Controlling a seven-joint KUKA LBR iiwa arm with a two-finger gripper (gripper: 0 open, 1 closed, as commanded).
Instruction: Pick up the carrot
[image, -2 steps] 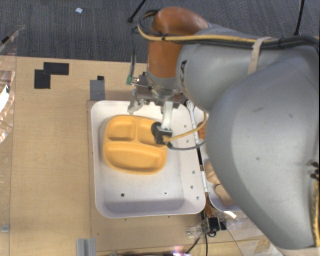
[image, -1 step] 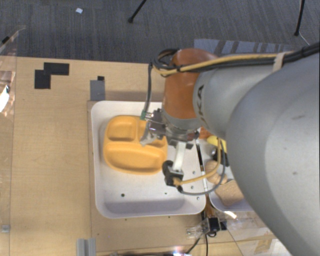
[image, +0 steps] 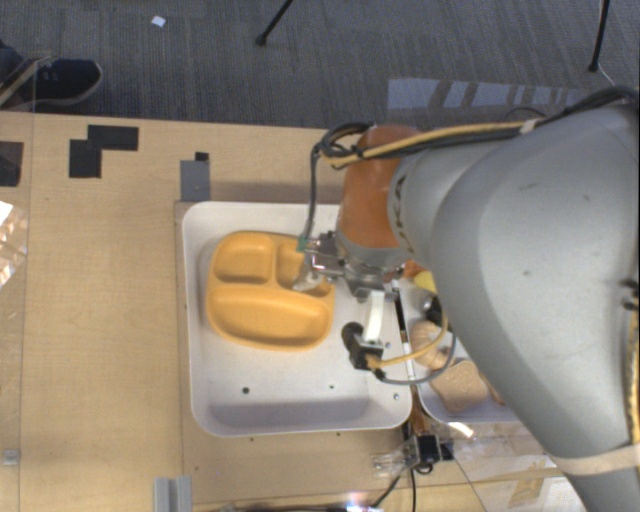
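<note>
Grey arm (image: 520, 270) reaches over the left bin (image: 290, 405). Gripper (image: 318, 265) sits at the right edge of the yellow divided plate (image: 265, 305); its opening cannot be told. Position of the carrot: cannot tell.

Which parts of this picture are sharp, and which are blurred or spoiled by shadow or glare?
Camera view: the grey arm, close to the lens, looks soft and covers most of the right bin; the yellow divided tray in the left bin is fairly sharp, with a soft shadow along its lower edge; lighting is even, without strong glare on that bin's floor.
</note>
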